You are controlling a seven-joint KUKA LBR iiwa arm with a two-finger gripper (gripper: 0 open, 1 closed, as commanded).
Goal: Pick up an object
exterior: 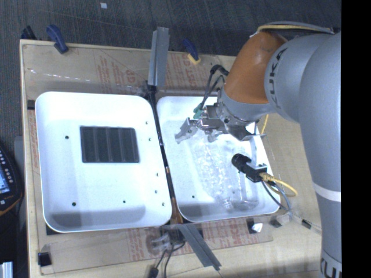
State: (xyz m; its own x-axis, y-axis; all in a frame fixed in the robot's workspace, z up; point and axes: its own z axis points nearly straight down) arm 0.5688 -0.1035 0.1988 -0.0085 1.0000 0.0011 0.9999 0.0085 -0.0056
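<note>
Here, the likeliest target is a clear plastic bottle (223, 172), lying in the right bin (174, 112) just below the gripper (194, 128) and stretching away from it toward the bin's near rim. It is hard to read: being transparent, it is showing mostly as glints and a faint outline, with what may be its neck or base near the rim. The gripper is hanging over the upper part of that bin, its grey fingers (184, 132) pointing away from the arm, and nothing is sitting between them; whether they are spread or closed I cannot tell from this angle. A black fitting (246, 165) with a yellow cable is hanging from the arm beside the bottle, on the arm's side of the gripper. Beyond the fingers, across the divider, the left bin (52, 114) is holding a dark ribbed rectangular block (109, 144).

By my reading, the approach is under way and no grasp is made yet. The next move is calling for the gripper to come over the bottle's body, straddle it across its width, and descend.
</note>
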